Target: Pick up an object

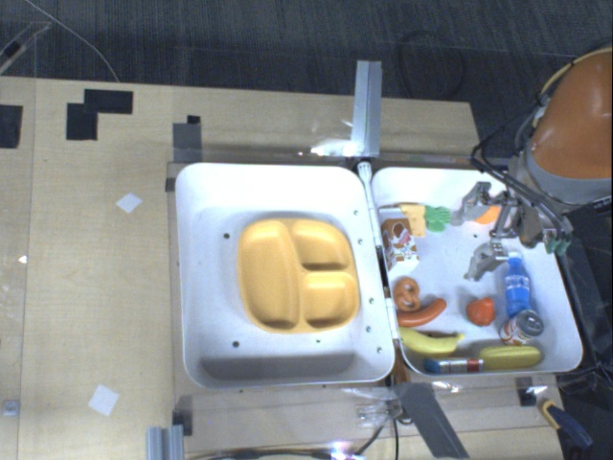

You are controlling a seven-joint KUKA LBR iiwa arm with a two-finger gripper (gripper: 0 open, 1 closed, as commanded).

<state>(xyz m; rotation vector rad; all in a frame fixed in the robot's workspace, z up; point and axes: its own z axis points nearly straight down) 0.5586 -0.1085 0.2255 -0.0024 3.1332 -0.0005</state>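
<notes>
The right bin [442,264] holds several small items: a blue bottle [516,288], a red tomato [481,310], a can [523,329], a banana [429,340], a sausage [422,311] and a donut [406,290]. My gripper [482,230] hangs over the upper right part of this bin, just left of the bottle's top. Its fingers stand apart, open, with bare bin floor between them. An orange piece [488,215] lies beside the upper finger [475,201]. The lower finger [488,257] is above the tomato.
A yellow divided tray [295,271] sits in the left bin [206,257]. Near the right bin's back wall lie a green toy [437,218], a yellow block [413,218] and a snack packet [398,241]. A yellow squash [510,356] and a marker [450,364] lie along the front wall.
</notes>
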